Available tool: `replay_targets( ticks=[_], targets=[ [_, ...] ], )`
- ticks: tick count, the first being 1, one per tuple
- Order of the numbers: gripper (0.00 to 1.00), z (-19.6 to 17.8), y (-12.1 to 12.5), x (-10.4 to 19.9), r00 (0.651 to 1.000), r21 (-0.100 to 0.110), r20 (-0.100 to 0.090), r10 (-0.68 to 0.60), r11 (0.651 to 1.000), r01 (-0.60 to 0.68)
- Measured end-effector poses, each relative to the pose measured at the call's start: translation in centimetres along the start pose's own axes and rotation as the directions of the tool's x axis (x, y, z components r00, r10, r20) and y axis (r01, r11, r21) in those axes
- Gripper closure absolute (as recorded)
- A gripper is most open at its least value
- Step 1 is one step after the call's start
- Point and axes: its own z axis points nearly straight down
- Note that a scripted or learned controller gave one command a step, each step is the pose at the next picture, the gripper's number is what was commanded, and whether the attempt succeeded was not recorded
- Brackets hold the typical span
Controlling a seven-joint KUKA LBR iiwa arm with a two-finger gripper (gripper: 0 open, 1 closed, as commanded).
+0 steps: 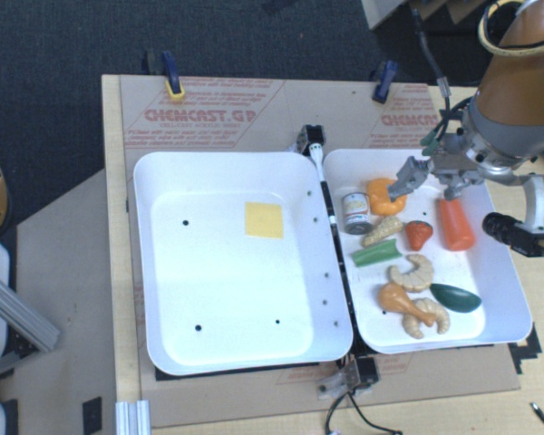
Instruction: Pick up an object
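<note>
The counter (208,107), a pale board printed with red lettering and clamped at its far edge by two blue clips, filled the middle of the frame and bore two shallow white bins side by side. The left bin (163,270) took up the centre-left of the picture and held a single flat yellow square (264,219) in its upper middle. The right bin (508,306) sat touching it along the centre line, and all the other objects lay in it. The arm (517,71), grey with an orange section, came in from the upper right corner, and its claw (431,181) hung over the upper part of the right bin with its two fingers spread apart and nothing between them, one finger beside an orange pepper (385,195) and the other above a long orange carrot (454,224). A small tin can (354,212) stood just left of the pepper, near the bin's left wall. Below them lay a pale peanut-like piece (382,231), a red strawberry (419,234) and a green bean pod (375,255). Toward the lower right of the bin rested a dark green leaf-shaped item (456,297), a cream curled piece (413,271), an orange chicken drumstick (399,299) and a tan knobbly piece (428,316), close together.
</note>
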Motion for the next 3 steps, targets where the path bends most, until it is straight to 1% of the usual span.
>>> replay_targets(
  ticks=[1, 2, 3],
  targets=[
    [0.0, 9.6, 0.7, -2.8, 1.0, 0.01, -0.001, 0.003, 1.0, -0.003],
    [0.0, 16.5, -2.0, -1.2, 1.0, 0.001, -0.002, 0.003, 1.0, -0.003],
    [0.0, 16.1, -1.8, -1.3, 1.0, -0.005, 0.0, 0.001, 1.0, -0.001]
  ],
)
